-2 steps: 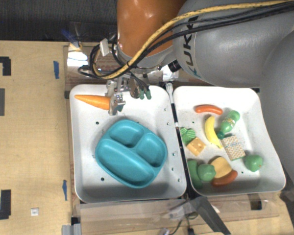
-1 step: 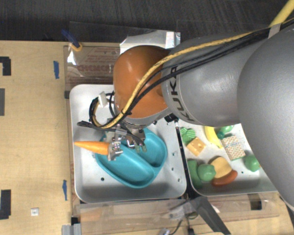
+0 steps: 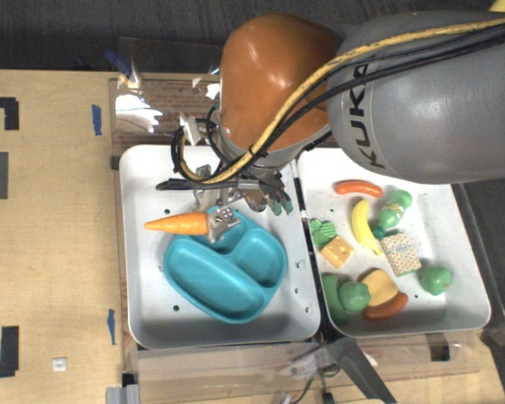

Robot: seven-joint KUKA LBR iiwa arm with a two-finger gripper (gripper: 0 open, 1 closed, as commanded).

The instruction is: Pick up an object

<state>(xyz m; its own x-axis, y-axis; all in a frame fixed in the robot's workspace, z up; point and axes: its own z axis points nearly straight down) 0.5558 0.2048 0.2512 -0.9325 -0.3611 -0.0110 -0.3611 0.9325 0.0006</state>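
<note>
An orange toy carrot [image 3: 177, 222] lies in the left bin [image 3: 143, 314], its tip pointing left. Just below it rests a blue two-compartment dish [image 3: 227, 274]. My gripper [image 3: 222, 223] hangs low over the left bin, right at the carrot's thick end and above the dish's upper rim. The orange-banded wrist and its cables hide the top of the gripper. Whether the carrot is gripped is not clear from this angle.
The right bin [image 3: 471, 301] holds several toy foods: a banana [image 3: 363, 225], a red sausage [image 3: 358, 188], a green pepper [image 3: 391, 212], a cheese cube [image 3: 337, 252] and a patterned cube [image 3: 401, 254]. The grey arm spans the upper right.
</note>
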